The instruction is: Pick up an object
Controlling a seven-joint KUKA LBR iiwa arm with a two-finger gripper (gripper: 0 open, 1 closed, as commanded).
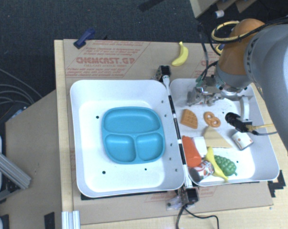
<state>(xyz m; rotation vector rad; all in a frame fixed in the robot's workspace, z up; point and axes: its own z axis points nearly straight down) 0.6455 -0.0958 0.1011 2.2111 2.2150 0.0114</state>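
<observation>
Brown protective sheeting printed with red lettering is covering the bench (115,61), which is standing on dark carpet. Two white bins are sitting on it side by side, touching along their inner walls at mid-frame.

The left bin (82,109) is holding a blue three-compartment plate (132,132), lying flat near its centre.

The right bin (258,161) is holding the loose items available for picking. An orange-brown wedge (189,119) is lying in the bin's upper left part, with a pretzel (211,119) just beside it to the right. A pale yellow wedge (216,139) is lying below the pretzel. A red-orange block (191,152) is lying along the left wall, lower down. A green bumpy item (225,165) is resting at the lower centre, touching a thin yellow piece (215,162) on its left.

The arm (239,56) is reaching in from the upper right of the frame. The gripper (201,97) is hanging over the upper left part of the right bin, above the orange-brown wedge and the pretzel in the frame and apart from both. Its grip state is not readable from this angle.

Outside the bins, a yellow banana (180,55) is lying on the bench at upper centre, and a blue object (83,38) is lying at the bench's upper left edge.
</observation>
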